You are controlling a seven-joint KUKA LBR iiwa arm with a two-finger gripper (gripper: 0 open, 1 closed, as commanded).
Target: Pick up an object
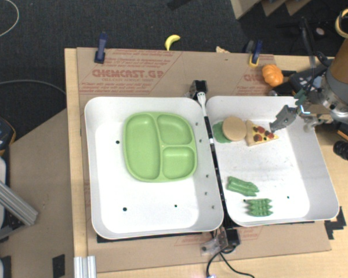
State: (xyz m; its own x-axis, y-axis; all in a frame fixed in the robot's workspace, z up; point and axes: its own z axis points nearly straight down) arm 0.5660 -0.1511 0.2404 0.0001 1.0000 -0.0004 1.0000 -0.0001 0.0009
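The right bin [304,172] holds a tan round bun [234,128] lying on a green disc [218,133]. Beside them is a toy pizza slice [259,135]. Nearer the front lie a green pod [242,186] and a bunch of green beans [258,207]. My gripper [276,125] reaches in from the right, low over the back of this bin, with its tip right at the pizza slice's right end. I see nothing lifted by it.
A green divided plate [160,146] lies in the left bin [104,178]. Behind the bins, an orange toy [272,75] and a yellow banana [172,40] rest on the board. Blue clamps [100,49] grip its back edge.
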